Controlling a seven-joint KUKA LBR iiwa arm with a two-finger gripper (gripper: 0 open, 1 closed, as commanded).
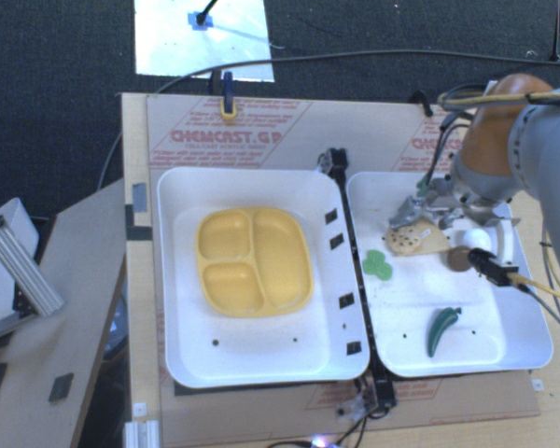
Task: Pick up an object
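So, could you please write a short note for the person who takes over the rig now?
End effector: low over the far part of the right bin, beside the cookie; nothing seen held.
Right bin: cookie near the far left, green leafy piece by the left wall, dark green pepper near the front, brown and white items under the wrist, hard to identify.
Left bin: yellow divided plate.
Done: arm brought down near the cookie.
Left: grasp one object and lift it.

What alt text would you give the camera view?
A grey robot arm reaches into the right white bin, its gripper over a cookie near a green pepper. The left bin holds a yellow divided plate.
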